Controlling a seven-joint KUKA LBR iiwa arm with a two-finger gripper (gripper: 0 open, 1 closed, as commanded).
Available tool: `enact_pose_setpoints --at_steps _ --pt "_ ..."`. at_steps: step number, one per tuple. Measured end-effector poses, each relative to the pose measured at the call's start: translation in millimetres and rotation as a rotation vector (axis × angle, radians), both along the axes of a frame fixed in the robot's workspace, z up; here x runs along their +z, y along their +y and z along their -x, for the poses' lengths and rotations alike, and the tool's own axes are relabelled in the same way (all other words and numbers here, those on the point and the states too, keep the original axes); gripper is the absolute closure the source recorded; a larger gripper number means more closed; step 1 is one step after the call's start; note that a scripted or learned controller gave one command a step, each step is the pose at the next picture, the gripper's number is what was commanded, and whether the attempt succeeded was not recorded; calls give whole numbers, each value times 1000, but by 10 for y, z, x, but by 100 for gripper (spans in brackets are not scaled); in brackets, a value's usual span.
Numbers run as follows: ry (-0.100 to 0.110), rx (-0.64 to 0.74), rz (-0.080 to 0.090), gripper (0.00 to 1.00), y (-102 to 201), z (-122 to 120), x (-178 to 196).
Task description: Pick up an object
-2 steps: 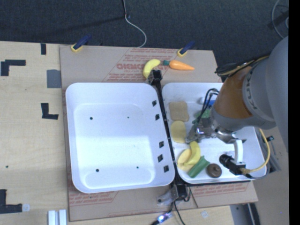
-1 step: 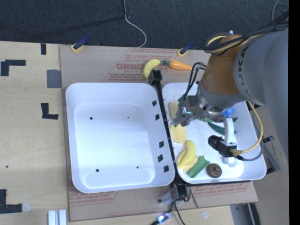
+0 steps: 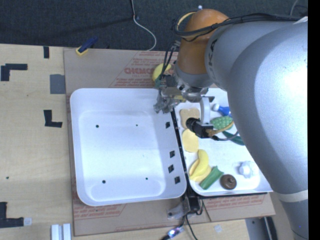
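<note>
Right bin [image 3: 246,188], near end: brown round piece [image 3: 228,181], green stick [image 3: 212,177], yellow banana [image 3: 199,165], small white piece [image 3: 245,169]. Farther in: yellow oval [image 3: 190,141], tan slice [image 3: 189,116], green bumpy piece [image 3: 221,122]. Gripper [image 3: 164,104] at the far end, over the divider between the bins. Can't tell if it's apart or together, nothing seen held. Left bin [image 3: 80,134] alongside.

I see a curved yellow banana [image 3: 200,165] lying flat, green pod [image 3: 211,178] touching at its five o'clock, with a brown disc [image 3: 228,182] at the pod's three.
</note>
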State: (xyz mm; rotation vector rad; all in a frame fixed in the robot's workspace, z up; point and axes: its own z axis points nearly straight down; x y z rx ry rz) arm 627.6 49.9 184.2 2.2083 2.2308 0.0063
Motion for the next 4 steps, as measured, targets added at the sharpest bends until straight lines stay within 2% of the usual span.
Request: enact_pose_setpoints --at_steps 1,2,3,4 --pt "-13 -3 -3 100 354 59 1714" --pt "-8 -1 -3 100 963 -243 2755" --pt "3 -2 0 100 1732 -406 2845" --pt "-1 -6 -1 100 1842 -160 3554"
